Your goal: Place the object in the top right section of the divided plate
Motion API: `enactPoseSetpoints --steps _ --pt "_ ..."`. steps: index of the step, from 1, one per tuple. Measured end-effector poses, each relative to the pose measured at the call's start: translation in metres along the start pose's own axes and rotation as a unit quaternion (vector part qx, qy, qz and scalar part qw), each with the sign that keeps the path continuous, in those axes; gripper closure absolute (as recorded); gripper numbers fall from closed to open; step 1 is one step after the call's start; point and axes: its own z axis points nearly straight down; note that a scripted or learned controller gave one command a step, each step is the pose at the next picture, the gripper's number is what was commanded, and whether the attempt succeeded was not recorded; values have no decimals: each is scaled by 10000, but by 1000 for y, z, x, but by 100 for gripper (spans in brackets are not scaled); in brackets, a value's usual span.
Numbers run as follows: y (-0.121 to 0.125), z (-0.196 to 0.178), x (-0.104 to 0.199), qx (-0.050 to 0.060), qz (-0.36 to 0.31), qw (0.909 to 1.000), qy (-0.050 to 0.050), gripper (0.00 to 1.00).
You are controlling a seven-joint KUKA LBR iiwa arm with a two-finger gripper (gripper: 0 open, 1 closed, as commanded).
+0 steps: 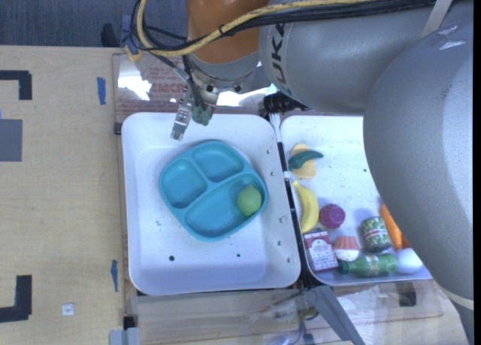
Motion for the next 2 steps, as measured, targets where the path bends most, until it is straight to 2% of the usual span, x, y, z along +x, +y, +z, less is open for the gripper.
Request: enactPoseSetpoints --steps 1,2 --pt "-3 38 5 38 -1265 9919 63 100" --pt "-25 133 41 41 -1866 9824 84 100"
